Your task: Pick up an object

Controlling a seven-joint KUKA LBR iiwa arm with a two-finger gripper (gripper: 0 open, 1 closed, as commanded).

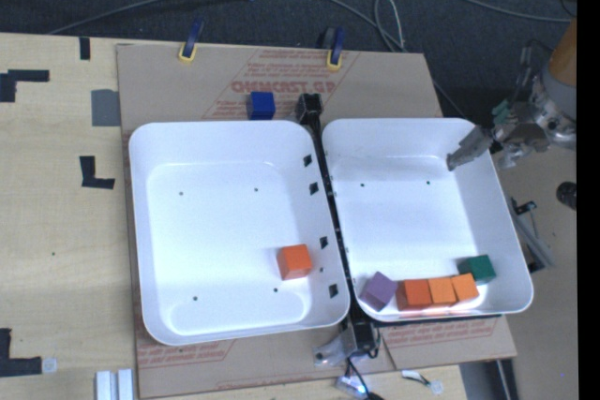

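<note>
My gripper [484,155] hangs over the right rim of the right bin [394,201], open and with nothing between its fingers; one grey finger [464,153] points down-left above the bin's upper right corner. Along that bin's front wall lie a purple block [378,290], three orange blocks side by side [440,292] and a green block [479,269]. An orange cube [294,261] sits alone in the left bin [206,211], near its front right. All these lie well below and left of the gripper.
A blue cube [262,104] rests on the cardboard behind the left bin, beside a black clip [309,108] at the seam between the bins. Two clamps [192,42] [334,49] hold the cardboard's back edge. Cables run across the dark floor behind.
</note>
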